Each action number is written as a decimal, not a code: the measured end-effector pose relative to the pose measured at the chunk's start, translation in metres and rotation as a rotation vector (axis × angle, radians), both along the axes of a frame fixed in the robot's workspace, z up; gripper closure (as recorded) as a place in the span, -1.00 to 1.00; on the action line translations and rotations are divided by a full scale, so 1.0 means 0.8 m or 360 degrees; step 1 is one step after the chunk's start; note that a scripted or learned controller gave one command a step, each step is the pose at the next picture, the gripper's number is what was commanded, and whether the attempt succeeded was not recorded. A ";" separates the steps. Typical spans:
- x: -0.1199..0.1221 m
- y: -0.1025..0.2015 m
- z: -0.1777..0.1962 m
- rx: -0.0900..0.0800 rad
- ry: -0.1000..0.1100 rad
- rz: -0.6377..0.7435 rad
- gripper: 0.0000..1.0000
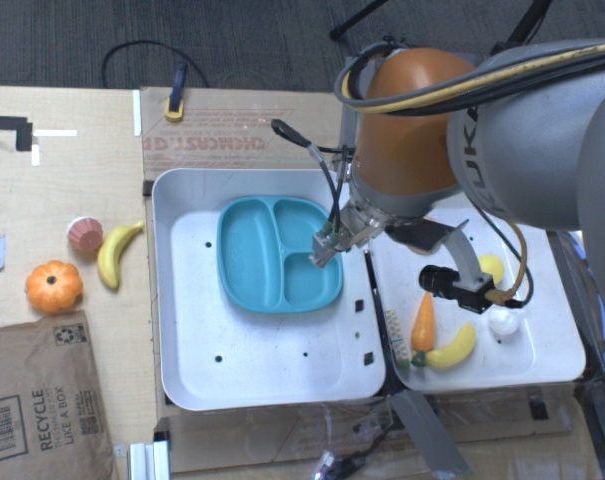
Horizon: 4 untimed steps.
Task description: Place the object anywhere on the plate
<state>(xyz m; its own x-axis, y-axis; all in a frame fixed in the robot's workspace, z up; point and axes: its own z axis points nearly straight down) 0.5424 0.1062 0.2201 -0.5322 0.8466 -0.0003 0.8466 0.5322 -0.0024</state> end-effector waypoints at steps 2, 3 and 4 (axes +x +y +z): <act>0.145 0.025 0.075 -0.0001 -0.0007 0.0156 1.00; 0.046 0.007 0.046 0.0001 -0.0001 0.0532 1.00; 0.129 0.038 -0.039 0.0001 -0.0003 0.0672 1.00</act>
<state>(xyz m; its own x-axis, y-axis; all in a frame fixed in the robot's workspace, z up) 0.6460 0.1365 0.1889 -0.8324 0.5542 -0.0011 0.5542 0.8324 -0.0008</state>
